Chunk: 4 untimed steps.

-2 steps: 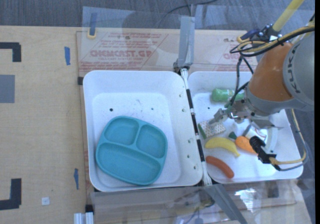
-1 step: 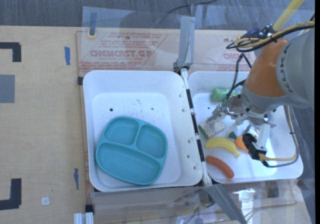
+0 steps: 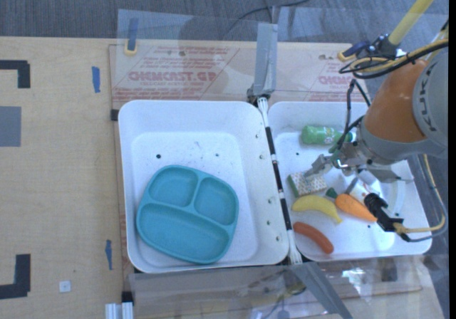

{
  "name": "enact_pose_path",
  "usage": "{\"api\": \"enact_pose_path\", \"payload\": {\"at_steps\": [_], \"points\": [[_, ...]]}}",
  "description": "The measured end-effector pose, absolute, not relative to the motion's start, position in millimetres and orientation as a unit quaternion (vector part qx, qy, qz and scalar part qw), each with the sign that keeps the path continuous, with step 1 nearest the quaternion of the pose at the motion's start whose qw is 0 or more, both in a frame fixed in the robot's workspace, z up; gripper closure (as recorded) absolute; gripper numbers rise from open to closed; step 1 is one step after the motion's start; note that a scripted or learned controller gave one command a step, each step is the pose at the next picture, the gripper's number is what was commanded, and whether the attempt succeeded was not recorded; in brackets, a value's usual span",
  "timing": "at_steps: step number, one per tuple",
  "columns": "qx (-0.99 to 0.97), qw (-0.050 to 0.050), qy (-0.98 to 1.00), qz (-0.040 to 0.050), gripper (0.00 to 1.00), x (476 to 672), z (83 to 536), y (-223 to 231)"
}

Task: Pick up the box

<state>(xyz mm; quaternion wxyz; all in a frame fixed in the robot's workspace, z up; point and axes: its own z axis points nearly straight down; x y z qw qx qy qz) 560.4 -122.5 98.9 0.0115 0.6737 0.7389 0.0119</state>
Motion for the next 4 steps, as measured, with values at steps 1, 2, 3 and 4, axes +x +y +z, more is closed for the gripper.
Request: {"api": "enact_pose_path", "payload": {"at_steps": [1, 2, 3, 4], "points": [[0.696, 0.01, 0.718, 0.0053, 0.0, 594.5, 96.1, -99.9], [0.69, 0.007, 0.724, 0.0046, 0.0, 611.4, 95.2, -96.6], [0.69, 0.01, 0.724, 0.0092, 1.0, 614.9, 108.2, -95.0], [0.689, 0.01, 0.724, 0.009, 0.0, 614.8, 108.1, -94.7]]}}
